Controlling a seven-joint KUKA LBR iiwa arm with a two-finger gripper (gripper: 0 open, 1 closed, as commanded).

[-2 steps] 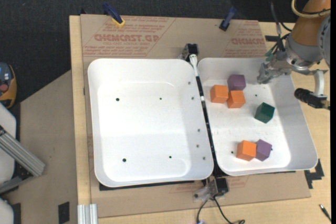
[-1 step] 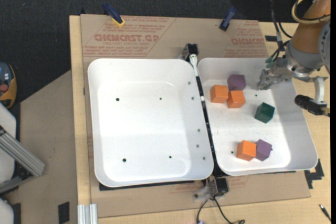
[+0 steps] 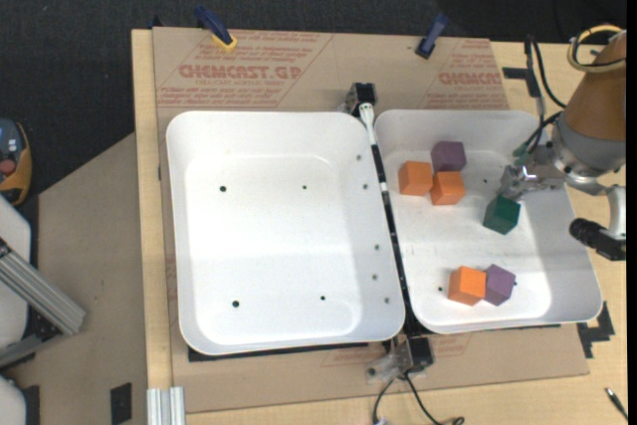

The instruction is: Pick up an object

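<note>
Green block (image 3: pixel 503 214) is the likeliest target, lying in the right bin (image 3: pixel 557 309), near that bin's right side and about midway along its depth. The end effector (image 3: pixel 520 180) sits directly above and slightly behind it in the camera view, so close that its lower end appears to meet the block's top edge. Whether the block is gripped or merely beside the tool cannot be told from this slant, and nothing shows how the tool is set.

The relation that matters is short: the block lies just forward of and below the end effector, toward the near rim of the bin. It looks roughly cubic and turned a little on the bin floor, so it offers no clear long axis.

Other blocks stand well apart from it. A purple block (image 3: pixel 449 155) and two orange blocks (image 3: pixel 416 178) (image 3: pixel 448 188) cluster toward the bin's back left, while an orange block (image 3: pixel 466 285) and a purple block (image 3: pixel 498 283) touch each other near the front. The left bin (image 3: pixel 189 244) lies alongside on the bench (image 3: pixel 249 65).
</note>
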